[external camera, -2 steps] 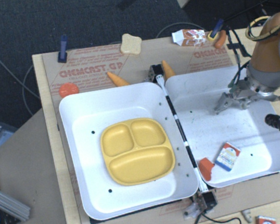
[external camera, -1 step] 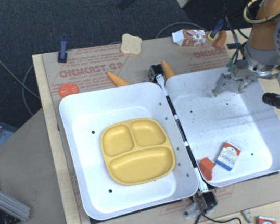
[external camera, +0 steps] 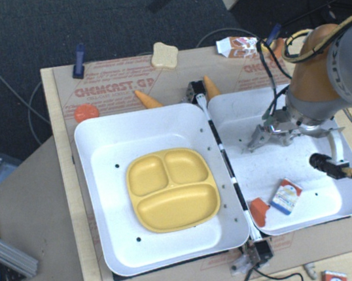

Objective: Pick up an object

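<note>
The two bins [external camera: 103,181] are white. The divided plate [external camera: 172,189] is yellow. The small carton [external camera: 285,196] is white, blue and red. A wedge [external camera: 259,211] is orange-red.

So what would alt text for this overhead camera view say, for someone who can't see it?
A grey and orange robot arm reaches from the right over the right white bin, which holds a small carton and an orange piece. The left white bin holds a yellow divided plate.
</note>
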`<state>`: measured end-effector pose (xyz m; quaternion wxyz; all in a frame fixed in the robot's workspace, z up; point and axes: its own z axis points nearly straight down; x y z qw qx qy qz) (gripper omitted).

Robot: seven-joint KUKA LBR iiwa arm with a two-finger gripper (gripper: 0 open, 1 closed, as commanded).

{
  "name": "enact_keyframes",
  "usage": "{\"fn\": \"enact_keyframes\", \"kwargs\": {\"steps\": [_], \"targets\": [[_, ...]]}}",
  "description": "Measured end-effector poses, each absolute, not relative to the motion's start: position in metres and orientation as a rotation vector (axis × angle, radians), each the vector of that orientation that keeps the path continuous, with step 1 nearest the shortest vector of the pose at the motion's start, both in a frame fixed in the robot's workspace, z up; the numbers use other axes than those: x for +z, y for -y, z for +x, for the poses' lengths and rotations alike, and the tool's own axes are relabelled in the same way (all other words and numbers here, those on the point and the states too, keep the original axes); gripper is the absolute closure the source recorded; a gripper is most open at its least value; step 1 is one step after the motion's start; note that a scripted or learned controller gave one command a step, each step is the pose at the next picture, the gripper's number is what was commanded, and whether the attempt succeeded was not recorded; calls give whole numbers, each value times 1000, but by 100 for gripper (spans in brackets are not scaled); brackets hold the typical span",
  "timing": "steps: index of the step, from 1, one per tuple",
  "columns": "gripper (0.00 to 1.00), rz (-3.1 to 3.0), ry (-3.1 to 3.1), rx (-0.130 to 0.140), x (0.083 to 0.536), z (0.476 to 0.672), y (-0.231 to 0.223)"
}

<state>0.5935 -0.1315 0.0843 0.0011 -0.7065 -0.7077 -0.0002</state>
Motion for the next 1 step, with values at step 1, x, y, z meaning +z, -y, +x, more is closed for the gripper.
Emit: {"fn": "enact_keyframes", "kwargs": {"steps": [1], "targets": [[0,-2223,2224,-1,109,658,172]]}}
